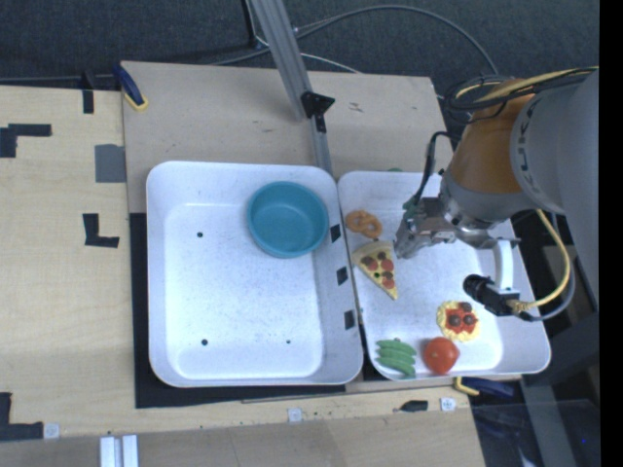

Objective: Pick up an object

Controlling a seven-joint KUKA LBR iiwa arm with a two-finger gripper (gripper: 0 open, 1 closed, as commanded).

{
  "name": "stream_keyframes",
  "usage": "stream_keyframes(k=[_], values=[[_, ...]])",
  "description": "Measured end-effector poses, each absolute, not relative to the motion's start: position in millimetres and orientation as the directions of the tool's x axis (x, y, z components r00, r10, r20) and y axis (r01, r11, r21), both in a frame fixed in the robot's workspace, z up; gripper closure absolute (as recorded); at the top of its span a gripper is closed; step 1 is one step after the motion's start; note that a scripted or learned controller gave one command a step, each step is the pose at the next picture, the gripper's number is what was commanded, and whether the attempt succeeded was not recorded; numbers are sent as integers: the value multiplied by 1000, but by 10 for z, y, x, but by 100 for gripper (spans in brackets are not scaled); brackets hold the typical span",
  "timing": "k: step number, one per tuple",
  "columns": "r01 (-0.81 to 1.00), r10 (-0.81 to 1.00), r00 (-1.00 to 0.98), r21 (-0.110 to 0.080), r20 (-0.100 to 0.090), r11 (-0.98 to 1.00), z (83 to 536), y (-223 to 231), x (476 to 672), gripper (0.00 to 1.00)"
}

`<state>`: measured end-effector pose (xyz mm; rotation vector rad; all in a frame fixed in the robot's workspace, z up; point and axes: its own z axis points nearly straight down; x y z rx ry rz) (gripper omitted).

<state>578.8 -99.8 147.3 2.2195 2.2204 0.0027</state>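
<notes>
My gripper [404, 244] hangs low in the right bin [487, 360], just right of a pizza slice [378, 268] and below-right of a brown pastry [363, 224]. Nothing shows between its fingers. Lower in the same bin lie a small round tart with red topping [458, 320], a red tomato [440, 355] and green pea pods [396, 355]. A blue bowl [287, 219] sits in the upper right corner of the left bin [195, 290].
A slanted metal pole [292, 61] crosses from the top down to the gap between the bins. Black cables loop over the bench behind the arm. The grey arm body covers the right bin's far right edge.
</notes>
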Motion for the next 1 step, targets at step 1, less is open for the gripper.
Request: stream_keyframes(k=[1], values=[[1000, 1000, -1, 4, 0, 1, 2009, -976, 5699, 100]])
